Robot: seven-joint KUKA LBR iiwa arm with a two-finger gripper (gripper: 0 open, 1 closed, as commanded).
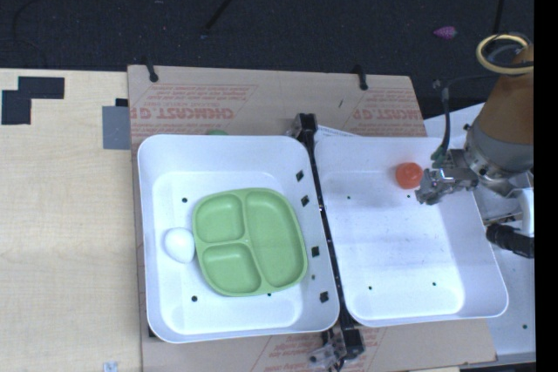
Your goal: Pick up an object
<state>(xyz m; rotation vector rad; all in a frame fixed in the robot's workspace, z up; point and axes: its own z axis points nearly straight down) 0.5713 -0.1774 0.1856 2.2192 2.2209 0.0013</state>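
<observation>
A small orange-red ball [407, 175] rests on the floor of the right bin [410, 274], near its far right corner. My gripper [432, 186] hangs just right of the ball, low over the bin, its metal fingers close to the ball's side. The ball is beside the fingers, not between them. In the left bin [166, 161] lies a green three-compartment plate [248, 240], and a white egg-shaped object [180, 244] sits against the plate's left edge.
A black divider rail [316, 213] runs between the two bins. The arm's grey body with its orange band [510, 113] leans in over the right bin's right rim. Cardboard [261, 104] lies under the bins.
</observation>
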